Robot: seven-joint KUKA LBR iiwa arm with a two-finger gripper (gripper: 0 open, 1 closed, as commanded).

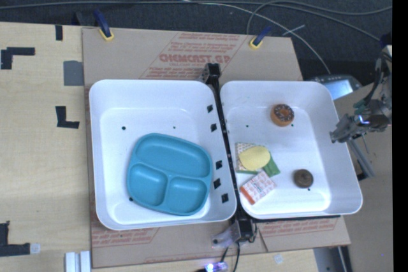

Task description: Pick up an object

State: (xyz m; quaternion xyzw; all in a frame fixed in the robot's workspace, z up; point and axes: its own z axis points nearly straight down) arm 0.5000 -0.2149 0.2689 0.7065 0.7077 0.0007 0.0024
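Cardboard-topped bench (191, 54) w/ two white bins. Left bin (102, 137): blue tray (169, 174). Right bin (319, 194): donut (282, 114), brown disc (303, 178), yellow item (254, 157) on green card, red-white packet (257, 187). Gripper (347, 128) seen at right bin's right rim; nothing held; jaw state can't be told.

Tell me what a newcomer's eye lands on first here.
The big blue plastic divided tray fills most of the left white bin. In the right white bin, a yellow oval piece lies on small packets near the divider, with a round brown doughnut-like toy toward the far side and a darker brown disc nearer the front.
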